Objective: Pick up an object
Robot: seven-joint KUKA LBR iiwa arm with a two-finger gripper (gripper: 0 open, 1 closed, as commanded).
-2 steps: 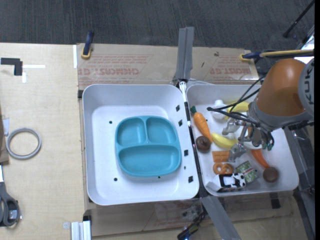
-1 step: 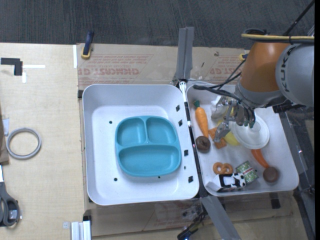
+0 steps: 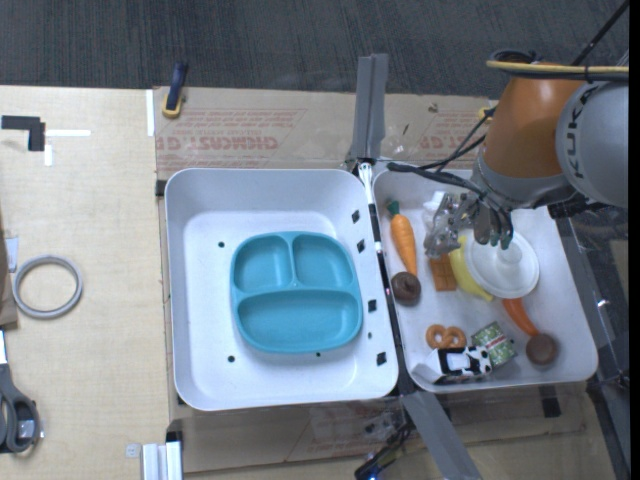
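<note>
The right bin (image 3: 572, 360) holds several toy foods: a carrot (image 3: 403, 243), a brown round piece (image 3: 405, 287), an orange wafer block (image 3: 441, 272), a yellow piece (image 3: 465, 274), a white cup-like piece (image 3: 505, 269), a pretzel (image 3: 446, 338), a small carton (image 3: 490, 345), a second orange carrot (image 3: 519, 315) and a brown ball (image 3: 541, 348). My gripper (image 3: 462, 224) hangs low over the bin's upper middle, just above the wafer block and the yellow piece. No item shows between its fingers.
The left bin (image 3: 190, 298) carries a blue three-compartment plate (image 3: 296, 291). A grey divider bar (image 3: 370, 108) rises between the bins at the back. A tape roll (image 3: 44, 286) and scissors (image 3: 17, 418) lie on the bench at the left.
</note>
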